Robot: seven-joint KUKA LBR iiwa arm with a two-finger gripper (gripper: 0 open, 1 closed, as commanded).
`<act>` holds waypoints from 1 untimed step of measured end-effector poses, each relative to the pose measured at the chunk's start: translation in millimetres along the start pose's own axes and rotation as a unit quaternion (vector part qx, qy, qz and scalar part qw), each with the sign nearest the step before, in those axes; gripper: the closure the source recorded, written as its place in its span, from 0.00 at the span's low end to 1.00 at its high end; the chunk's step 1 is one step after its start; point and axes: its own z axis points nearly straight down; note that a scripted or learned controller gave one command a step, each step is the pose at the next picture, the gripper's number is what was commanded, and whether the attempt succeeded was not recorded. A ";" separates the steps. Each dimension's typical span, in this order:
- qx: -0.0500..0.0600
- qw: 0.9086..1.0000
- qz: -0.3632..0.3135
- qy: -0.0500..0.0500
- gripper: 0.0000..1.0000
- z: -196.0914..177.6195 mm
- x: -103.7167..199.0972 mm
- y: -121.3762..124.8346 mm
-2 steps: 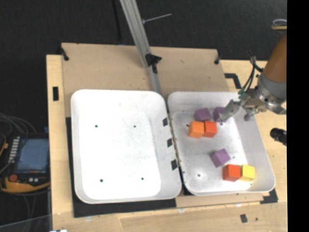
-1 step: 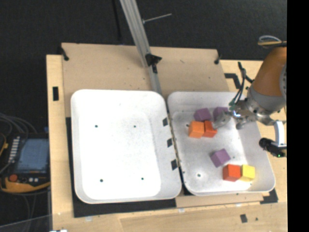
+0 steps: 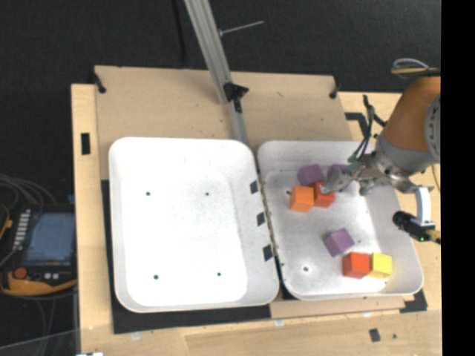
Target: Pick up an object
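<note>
The right bin (image 3: 386, 221) holds several small blocks. A purple block (image 3: 310, 174), an orange block (image 3: 301, 198) and a red block (image 3: 324, 196) cluster at its upper left. A second purple block (image 3: 338, 241) lies lower down. A red-orange block (image 3: 356, 264) and a yellow block (image 3: 381, 264) sit together near the front edge. My gripper (image 3: 340, 178) reaches in from the right and hangs low, just right of the upper purple block and above the red one. No block is visibly held.
The left bin (image 3: 185, 221) lies beside the right one. A slanted metal pole (image 3: 215, 50) rises behind the bins. The arm's orange band (image 3: 412, 117) is over the right bin's far right corner. A screen device (image 3: 44, 239) sits off the bench at left.
</note>
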 end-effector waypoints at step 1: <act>-0.003 1.000 0.001 -0.001 1.00 -12.8 -1.2 2.1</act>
